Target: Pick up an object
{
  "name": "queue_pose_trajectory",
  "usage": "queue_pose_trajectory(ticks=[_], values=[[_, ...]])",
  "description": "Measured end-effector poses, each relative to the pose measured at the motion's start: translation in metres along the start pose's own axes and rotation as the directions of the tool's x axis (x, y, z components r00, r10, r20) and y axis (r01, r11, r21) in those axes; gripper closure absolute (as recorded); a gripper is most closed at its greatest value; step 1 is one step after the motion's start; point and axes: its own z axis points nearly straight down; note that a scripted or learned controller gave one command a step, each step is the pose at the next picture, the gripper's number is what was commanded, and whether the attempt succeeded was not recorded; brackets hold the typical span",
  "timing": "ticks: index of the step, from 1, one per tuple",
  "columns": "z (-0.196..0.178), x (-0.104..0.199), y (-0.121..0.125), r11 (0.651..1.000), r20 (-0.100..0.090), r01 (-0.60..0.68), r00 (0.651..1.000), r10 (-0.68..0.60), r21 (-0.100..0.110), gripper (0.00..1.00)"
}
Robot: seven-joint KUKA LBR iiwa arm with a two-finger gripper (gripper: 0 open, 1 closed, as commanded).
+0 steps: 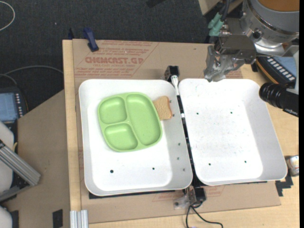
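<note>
A light green divided plate (129, 121) with three compartments lies in the left bin (142, 175). A tan, toast-like flat piece (164, 108) rests against the plate's right rim, near the divide between the bins. My gripper (216, 74) hangs over the back edge of the right bin (237, 156), well to the right of both objects. Nothing shows between its fingertips.
A cardboard sheet (114, 56) lies under both bins. A black clamp (172, 72) sits at the back between the bins. A black cylindrical device (278, 96) juts in over the right bin's right rim. A blue clip (90, 39) sits at the cardboard's back left.
</note>
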Motion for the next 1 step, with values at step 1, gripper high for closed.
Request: queue_pose_trajectory(ticks=[1], values=[[0.1082, 0.0066, -0.0017, 1.0, 0.003, -0.003, 1.0, 0.003, 0.015, 1.0]])
